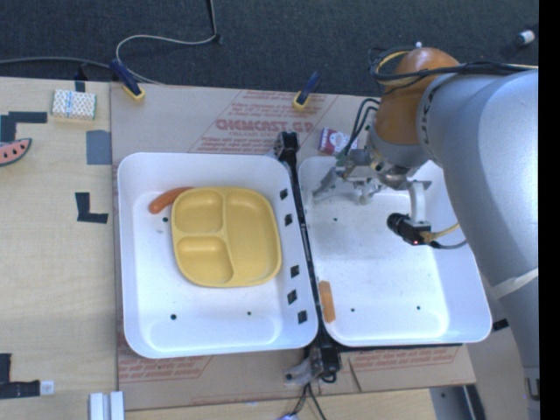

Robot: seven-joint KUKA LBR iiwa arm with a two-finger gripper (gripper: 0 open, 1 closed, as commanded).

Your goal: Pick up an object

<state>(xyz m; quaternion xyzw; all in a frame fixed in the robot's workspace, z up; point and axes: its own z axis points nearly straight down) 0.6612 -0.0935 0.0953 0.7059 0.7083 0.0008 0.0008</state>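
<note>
The grey arm's two-finger gripper (pixel 350 180) hangs low over the far left part of the right white bin (pixel 411 322); if it is open or closed, I cannot tell. A small orange carrot-like piece (pixel 326 300) lies at this bin's left wall. In the left white bin (pixel 210 335), a yellow plastic divided plate (pixel 226 236) covers partly an orange sausage-shaped toy (pixel 163 200).

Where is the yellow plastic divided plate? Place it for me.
The yellow plastic divided plate lies in the left white bin, toward its upper middle, with an orange carrot-like piece at its upper-left edge.
</note>
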